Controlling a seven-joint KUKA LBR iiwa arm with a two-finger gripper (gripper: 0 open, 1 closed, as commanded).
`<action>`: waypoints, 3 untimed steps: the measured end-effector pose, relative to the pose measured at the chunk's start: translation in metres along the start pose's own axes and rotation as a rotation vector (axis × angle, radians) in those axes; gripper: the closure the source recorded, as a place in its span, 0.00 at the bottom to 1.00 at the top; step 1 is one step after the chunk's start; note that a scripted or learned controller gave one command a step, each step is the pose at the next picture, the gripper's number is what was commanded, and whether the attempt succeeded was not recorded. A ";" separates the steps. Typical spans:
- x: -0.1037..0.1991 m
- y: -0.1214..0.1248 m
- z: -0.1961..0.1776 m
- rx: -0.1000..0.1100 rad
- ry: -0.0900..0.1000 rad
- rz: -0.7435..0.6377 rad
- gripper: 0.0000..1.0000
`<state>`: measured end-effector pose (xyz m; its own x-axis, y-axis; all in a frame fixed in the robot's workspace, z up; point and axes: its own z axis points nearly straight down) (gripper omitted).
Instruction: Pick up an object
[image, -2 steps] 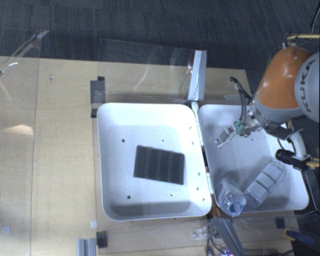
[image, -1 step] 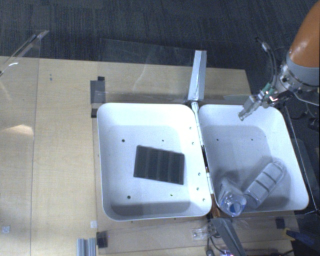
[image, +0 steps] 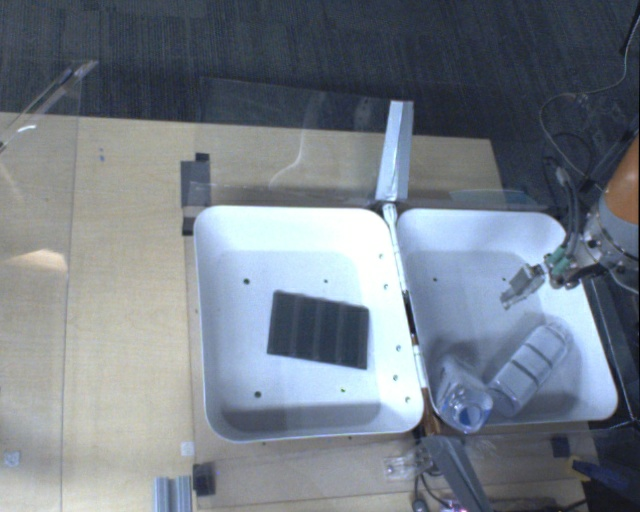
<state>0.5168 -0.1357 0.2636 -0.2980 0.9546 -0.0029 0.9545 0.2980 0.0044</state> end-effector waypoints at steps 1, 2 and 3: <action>-0.045 -0.040 0.022 -0.001 -0.001 -0.026 0.00; -0.051 -0.046 0.109 -0.001 0.000 -0.093 0.00; -0.051 -0.043 0.097 -0.006 -0.002 -0.094 1.00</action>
<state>0.4912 -0.1978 0.1663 -0.3860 0.9225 -0.0060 0.9224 0.3860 0.0102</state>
